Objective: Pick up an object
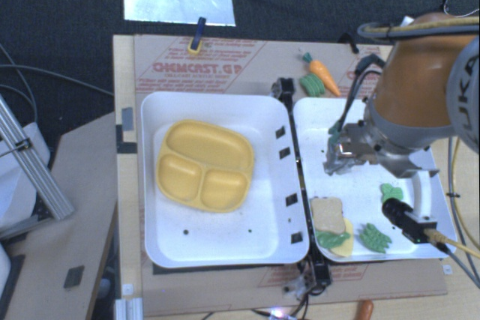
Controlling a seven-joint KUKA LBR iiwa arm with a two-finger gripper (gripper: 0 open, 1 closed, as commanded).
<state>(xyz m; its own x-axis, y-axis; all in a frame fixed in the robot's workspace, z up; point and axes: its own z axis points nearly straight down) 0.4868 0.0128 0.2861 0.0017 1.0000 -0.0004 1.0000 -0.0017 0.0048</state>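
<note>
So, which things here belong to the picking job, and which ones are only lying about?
For the job: claw; right bin; toy sandwich; green leafy toy.

Probably just lying about: carrot, outside the bins; yellow divided plate in the left bin, away from the claw.

Arm in from three o'clock
The grey arm point(409, 137), orange band point(420, 67) above the wrist, slants downward, its hand point(340, 155) at the nine o'clock end.
</note>
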